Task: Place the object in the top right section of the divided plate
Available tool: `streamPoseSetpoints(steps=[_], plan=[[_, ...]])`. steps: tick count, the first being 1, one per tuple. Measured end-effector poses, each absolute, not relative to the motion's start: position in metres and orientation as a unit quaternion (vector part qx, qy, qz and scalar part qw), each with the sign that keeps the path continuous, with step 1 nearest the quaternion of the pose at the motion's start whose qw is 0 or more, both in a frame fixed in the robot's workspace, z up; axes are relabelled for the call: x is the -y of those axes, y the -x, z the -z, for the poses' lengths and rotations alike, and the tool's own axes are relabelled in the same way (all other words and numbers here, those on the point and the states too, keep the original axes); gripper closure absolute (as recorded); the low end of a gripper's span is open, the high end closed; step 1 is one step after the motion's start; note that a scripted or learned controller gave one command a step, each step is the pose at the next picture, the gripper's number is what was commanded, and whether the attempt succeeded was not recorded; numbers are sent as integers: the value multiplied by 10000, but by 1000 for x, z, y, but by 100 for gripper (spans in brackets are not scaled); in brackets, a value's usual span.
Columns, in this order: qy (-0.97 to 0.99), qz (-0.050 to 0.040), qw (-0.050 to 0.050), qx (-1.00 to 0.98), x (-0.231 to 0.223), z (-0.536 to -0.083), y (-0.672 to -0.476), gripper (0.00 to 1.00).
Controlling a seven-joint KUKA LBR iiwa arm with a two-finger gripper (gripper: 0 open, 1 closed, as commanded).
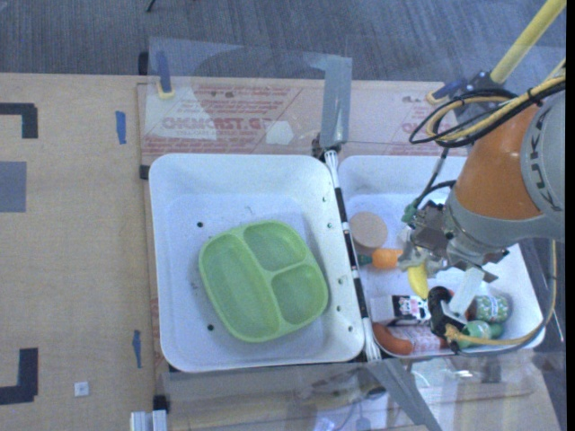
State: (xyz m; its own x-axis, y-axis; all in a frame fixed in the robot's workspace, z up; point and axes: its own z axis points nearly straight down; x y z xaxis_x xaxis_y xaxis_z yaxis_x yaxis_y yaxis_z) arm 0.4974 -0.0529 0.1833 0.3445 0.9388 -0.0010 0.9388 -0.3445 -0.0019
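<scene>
A light green divided plate [262,280] with three sections lies in the left white bin [180,187]. My gripper [419,255] hangs low over the right bin [377,173], near its middle. Just left of it lies a small orange piece [385,259], and a yellow piece [418,282] sits right under it. I see nothing clearly held. The wrist covers part of the bin behind the gripper.
The right bin also holds a tan round cup [368,230], a black and white box [409,308], a red sausage shape [393,338], a green patterned ball [491,308] and a yellow-green item [478,330]. A ridge [346,250] separates the bins.
</scene>
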Motion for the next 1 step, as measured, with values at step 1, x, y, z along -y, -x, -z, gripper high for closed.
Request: streamPoseSetpoints(steps=[1], plan=[[7484,-16,19,6632,-23,-183,-488,100]])
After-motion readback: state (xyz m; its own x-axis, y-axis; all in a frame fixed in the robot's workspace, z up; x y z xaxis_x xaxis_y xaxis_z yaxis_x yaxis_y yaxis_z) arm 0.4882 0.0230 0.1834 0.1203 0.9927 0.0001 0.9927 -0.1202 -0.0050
